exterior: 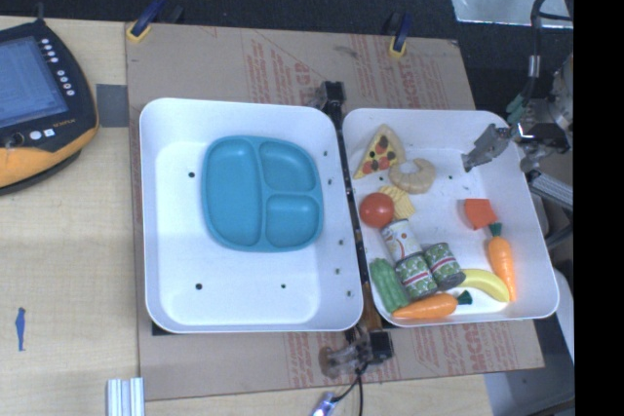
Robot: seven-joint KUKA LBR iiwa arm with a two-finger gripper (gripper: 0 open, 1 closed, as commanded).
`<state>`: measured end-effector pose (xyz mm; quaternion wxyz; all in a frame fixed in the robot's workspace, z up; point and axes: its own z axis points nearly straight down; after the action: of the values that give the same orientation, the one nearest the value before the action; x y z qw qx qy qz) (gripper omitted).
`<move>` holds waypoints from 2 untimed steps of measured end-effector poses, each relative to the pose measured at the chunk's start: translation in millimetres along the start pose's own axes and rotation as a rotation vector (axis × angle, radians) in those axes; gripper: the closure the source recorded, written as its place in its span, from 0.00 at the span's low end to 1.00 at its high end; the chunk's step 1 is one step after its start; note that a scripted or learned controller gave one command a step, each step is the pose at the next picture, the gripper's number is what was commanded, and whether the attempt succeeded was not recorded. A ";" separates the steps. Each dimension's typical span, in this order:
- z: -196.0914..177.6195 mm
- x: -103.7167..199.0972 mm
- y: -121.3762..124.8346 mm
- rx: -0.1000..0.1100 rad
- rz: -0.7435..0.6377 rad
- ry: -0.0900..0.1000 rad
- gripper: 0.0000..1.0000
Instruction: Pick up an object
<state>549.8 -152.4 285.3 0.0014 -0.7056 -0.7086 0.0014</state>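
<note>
Wooden bench (pixel 68 248) under a brown cardboard sheet (pixel 292 63) clamped at the far edge, dark floor behind. You've got two white bins side by side on the cardboard. The left bin (pixel 171 287) carries one teal divided plate (pixel 261 193), roughly centred, sitting flat.

The right bin (pixel 522 302) has all the pickable stuff. You see a pizza slice (pixel 378 152) at the far left corner, a bagel-like ring (pixel 413 175) just beside it, a red tomato (pixel 376 208) below those against the left wall. A small bottle with a red top (pixel 397 240) lies next to the tomato, then two green cans (pixel 429 269) touching each other. A green vegetable (pixel 384 285) runs along the near left wall, an orange carrot (pixel 424 309) lies at the near edge, a banana (pixel 486 284) beside it. Another carrot (pixel 500 265) sits upright-ish toward the right wall, with an orange-red block (pixel 478 212) just above it.

The gripper (pixel 485 149) is at the far right corner of the right bin, arm entering from the right. Nothing is between its fingers; whether they're apart or together, you can't tell here. It's well apart from the food cluster, nearest the block.

A teach pendant (pixel 39 107) lies on the bench at the left.
</note>
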 end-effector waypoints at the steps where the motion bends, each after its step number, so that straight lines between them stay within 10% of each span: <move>1: 153.6 5.9 1.5 0.004 -0.001 0.001 0.00; 2: 189.3 27.2 40.8 -0.007 -0.002 -0.002 0.00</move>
<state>589.7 -125.1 95.8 -0.0018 -0.7049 -0.7094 -0.0001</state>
